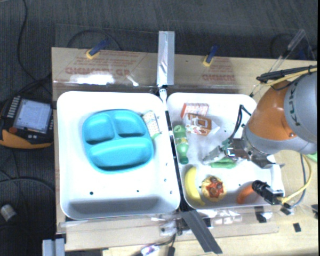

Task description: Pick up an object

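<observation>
Claw (220, 154) is down in the right bin (226, 100), over the middle near a green item (224, 164); can't tell if it's open, closed or gripping anything. Same bin has a banana (191, 185), a red-yellow ball (213, 188), a green bottle (181, 144), a clear packet (196, 119) and an orange piece (245, 192). Left bin (74, 196) holds a blue divided tray (117, 139) with a small carton (152, 124) touching its right edge.

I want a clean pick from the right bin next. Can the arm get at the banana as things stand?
Probably yes. The banana lies uncovered along the right bin's left wall, and the gripper hangs just beside it. The wall and the round red-yellow fruit touching it leave little room.
</observation>
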Tool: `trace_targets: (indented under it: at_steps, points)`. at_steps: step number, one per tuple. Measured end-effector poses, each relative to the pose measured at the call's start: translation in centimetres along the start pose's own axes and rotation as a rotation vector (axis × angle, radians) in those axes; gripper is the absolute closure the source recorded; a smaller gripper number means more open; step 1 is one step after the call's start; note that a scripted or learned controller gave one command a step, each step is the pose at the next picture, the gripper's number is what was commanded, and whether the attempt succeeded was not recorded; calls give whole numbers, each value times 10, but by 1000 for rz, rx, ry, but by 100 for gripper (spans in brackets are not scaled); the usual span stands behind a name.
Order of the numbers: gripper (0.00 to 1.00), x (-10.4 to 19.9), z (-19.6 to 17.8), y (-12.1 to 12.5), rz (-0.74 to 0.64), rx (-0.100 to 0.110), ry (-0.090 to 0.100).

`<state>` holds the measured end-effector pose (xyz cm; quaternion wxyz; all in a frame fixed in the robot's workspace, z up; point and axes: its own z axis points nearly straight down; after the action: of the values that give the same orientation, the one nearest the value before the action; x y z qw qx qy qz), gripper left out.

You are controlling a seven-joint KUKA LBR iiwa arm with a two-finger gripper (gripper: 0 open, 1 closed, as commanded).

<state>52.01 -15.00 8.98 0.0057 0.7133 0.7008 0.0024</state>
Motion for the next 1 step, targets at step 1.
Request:
trace_targets:
  at_steps: [1]
  points:
    - [100, 2, -8, 1, -3, 1, 3]
